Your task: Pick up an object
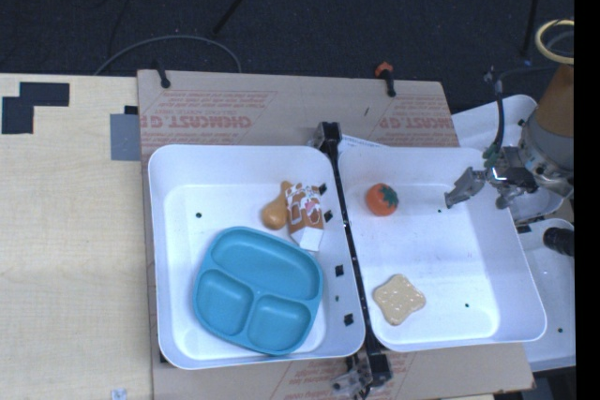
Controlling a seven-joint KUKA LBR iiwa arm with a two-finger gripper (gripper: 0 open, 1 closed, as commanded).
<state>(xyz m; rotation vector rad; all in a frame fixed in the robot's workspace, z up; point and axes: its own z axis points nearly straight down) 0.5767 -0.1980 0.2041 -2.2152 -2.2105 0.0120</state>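
Your pincer (487, 183) hangs open and holds nothing, above the right bin (525, 295). Lower it squarely over the tomato (382, 199) before closing.

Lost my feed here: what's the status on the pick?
Gripper at right bin's far right side, holding nothing. Orange tomato toy and cracker lie untouched. Nothing between gripper and tomato.

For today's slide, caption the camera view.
End effector above right white bin holding orange toy tomato, beige cracker.
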